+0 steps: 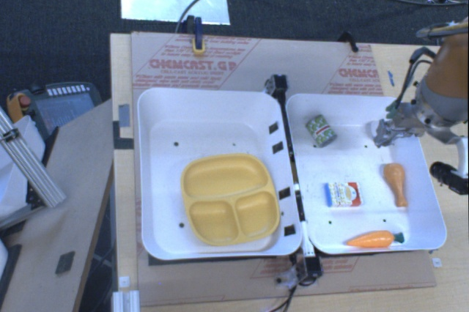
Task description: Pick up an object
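The grey two-finger gripper point(384, 132) hangs at the far right edge of the right shallow white plastic bin point(432, 190), holding nothing, and whether its jaws stand wide or narrow I cannot tell; a good pick probably means coming straight down over one object, centred, clear of the wall. Well left of the jaws, the left shallow white plastic bin point(157, 157) holds a yellow three-compartment plastic tray point(229, 198). The right bin holds, largest first, an orange toy carrot with a green tip point(375, 239) well below the jaws, a tan drumstick-shaped toy point(396, 183) just below them, a small red, white and blue packet point(343, 194) below-left, and a small green patterned can lying on its side point(320, 130) to their left.

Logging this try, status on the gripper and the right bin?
Gripper low over right bin, nothing seen between fingers. Can, small box, drumstick, carrot all lying loose. Nothing in the way.
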### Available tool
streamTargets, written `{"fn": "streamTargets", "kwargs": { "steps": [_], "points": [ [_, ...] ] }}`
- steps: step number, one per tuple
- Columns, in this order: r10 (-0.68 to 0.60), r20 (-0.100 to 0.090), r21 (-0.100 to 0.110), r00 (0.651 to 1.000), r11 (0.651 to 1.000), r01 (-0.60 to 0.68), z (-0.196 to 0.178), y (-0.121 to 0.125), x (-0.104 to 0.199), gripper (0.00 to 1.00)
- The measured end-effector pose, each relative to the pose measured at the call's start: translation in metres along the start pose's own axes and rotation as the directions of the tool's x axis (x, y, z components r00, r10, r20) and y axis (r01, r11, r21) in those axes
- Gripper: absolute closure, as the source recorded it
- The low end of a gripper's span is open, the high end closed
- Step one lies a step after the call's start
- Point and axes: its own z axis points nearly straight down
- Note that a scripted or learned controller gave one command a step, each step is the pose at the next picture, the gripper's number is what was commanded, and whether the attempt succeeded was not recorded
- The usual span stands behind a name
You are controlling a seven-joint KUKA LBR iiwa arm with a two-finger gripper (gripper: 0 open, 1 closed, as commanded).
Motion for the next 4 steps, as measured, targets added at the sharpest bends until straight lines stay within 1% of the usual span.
{"fn": "streamTargets", "kwargs": {
  "steps": [1, 2, 4],
  "points": [
    [0.0, 0.001, -0.002, 1.0, 1.0, 0.0, -0.052, 0.011, -0.005, 1.0],
    [0.0, 0.0, 0.001, 1.0, 1.0, 0.0, -0.078, 0.012, -0.005, 1.0],
    [-0.005, -0.002, 0.003, 1.0, 1.0, 0.005, -0.087, 0.034, 0.086, 1.0]
  ]
}}
